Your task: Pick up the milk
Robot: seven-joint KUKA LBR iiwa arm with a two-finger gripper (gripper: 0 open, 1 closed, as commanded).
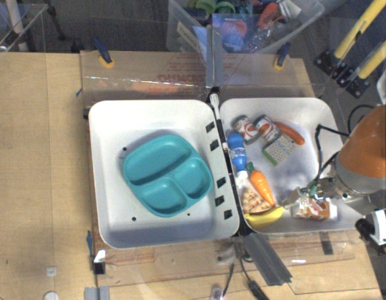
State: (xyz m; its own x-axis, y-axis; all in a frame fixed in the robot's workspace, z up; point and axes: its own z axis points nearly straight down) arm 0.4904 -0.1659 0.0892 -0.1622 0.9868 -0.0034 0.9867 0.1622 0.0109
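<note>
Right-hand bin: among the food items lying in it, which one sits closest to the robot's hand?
The white packet with red-brown print, right beside the hand. The yellow banana and orange carrot lie farther left.

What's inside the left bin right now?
The left bin holds just a teal divided plate, its compartments bare. Whatever lies beneath the plate is covered.

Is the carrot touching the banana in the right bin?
Touching. The camera view shows the carrot's lower end lying on the banana near the right bin's front edge, with no gap between them.
</note>
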